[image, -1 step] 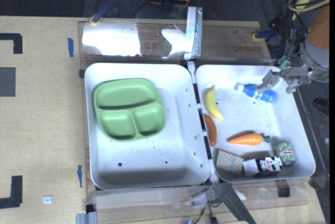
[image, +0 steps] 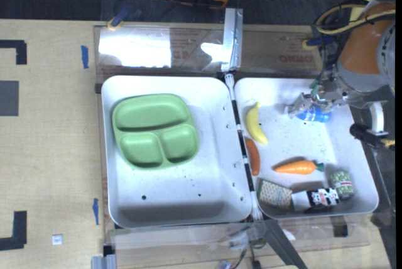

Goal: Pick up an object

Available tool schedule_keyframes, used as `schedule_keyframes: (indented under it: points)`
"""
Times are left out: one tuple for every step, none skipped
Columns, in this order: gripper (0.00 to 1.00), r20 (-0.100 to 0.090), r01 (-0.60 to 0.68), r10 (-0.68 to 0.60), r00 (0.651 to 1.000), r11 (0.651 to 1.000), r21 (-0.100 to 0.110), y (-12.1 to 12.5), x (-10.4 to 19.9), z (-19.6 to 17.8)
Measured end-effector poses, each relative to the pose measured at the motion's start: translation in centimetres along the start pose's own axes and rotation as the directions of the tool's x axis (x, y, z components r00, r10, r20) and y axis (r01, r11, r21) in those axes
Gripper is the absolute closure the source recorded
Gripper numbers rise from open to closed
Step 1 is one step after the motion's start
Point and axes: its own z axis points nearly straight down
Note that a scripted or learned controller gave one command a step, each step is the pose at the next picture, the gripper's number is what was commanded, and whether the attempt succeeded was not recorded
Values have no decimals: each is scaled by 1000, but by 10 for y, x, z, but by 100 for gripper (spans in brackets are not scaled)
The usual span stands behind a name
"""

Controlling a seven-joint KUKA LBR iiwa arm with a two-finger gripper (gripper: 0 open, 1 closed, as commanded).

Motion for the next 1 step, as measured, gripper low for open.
schedule_keyframes:
  points:
    - [0, 15, 66, -66, 998, 998, -16, 8, 6, 8]
